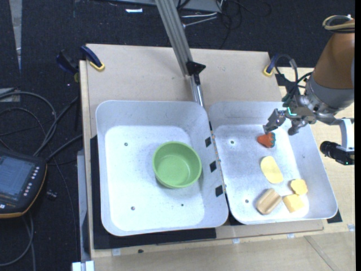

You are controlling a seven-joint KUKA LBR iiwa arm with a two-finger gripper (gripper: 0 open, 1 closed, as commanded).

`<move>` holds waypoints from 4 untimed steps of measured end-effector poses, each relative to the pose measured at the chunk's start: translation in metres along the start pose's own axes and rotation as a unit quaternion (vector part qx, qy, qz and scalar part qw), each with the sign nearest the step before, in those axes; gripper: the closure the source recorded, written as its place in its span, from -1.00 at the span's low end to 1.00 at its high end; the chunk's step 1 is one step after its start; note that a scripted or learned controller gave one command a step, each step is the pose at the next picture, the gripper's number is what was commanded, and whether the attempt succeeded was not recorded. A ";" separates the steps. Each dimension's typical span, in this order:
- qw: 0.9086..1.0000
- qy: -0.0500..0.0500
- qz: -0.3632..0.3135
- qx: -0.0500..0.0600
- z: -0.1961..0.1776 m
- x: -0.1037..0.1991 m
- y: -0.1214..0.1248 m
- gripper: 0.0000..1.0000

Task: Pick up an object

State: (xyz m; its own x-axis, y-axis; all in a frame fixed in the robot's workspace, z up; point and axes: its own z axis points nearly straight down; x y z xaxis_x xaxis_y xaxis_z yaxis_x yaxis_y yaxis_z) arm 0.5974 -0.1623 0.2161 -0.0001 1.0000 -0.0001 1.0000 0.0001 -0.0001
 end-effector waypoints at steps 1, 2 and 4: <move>1.000 0.000 0.000 0.000 0.000 0.000 0.000 -1.00; 1.000 0.000 -0.001 0.002 0.060 0.005 0.004 -1.00; 1.000 0.000 0.000 0.000 0.121 0.001 -0.001 -1.00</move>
State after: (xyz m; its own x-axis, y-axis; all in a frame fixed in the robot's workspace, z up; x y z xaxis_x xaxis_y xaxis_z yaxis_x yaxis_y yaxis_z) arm 0.5965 -0.1615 0.0955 0.0000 1.0000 -0.0001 1.0000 0.0000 0.0000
